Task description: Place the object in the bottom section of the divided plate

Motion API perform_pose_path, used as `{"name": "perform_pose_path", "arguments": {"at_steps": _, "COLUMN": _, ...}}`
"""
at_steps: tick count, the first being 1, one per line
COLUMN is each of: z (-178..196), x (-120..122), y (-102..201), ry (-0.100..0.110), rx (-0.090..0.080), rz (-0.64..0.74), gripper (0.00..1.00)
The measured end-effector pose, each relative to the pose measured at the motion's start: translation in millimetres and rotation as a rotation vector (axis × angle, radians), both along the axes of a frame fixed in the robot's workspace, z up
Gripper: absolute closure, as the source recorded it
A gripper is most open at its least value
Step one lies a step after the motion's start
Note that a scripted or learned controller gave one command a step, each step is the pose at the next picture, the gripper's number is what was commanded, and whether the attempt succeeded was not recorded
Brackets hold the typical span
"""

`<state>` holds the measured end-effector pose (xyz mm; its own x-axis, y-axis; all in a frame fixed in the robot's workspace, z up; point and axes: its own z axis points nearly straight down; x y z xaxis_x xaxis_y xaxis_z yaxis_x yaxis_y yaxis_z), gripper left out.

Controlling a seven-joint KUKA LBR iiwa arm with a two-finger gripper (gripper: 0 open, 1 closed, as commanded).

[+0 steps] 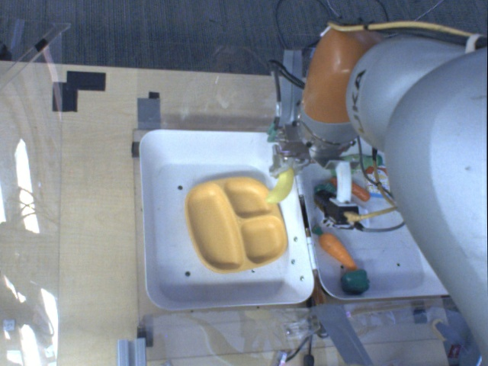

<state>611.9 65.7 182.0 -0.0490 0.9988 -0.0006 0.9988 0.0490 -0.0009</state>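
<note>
Yellow banana (280, 187) pinched in hand (284, 166), over plate (229, 239) rim. Could land in upper section if dropped early.

Yellow banana (280, 187) over divided plate (235, 223)

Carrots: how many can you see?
2. One carrot lies in the right bin near a green thing. Another carrot lies further back beside the arm, which may hide more.

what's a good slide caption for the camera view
Gripper holds a yellow banana over the yellow divided plate in the left bin.
</note>
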Motion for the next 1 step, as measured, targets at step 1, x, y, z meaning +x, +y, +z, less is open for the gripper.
{"name": "perform_pose_path", "arguments": {"at_steps": 1, "z": 16.6, "x": -14.2, "y": 38.0, "ry": -0.001, "rx": 0.0, "rz": 0.008, "gripper": 1.0}}
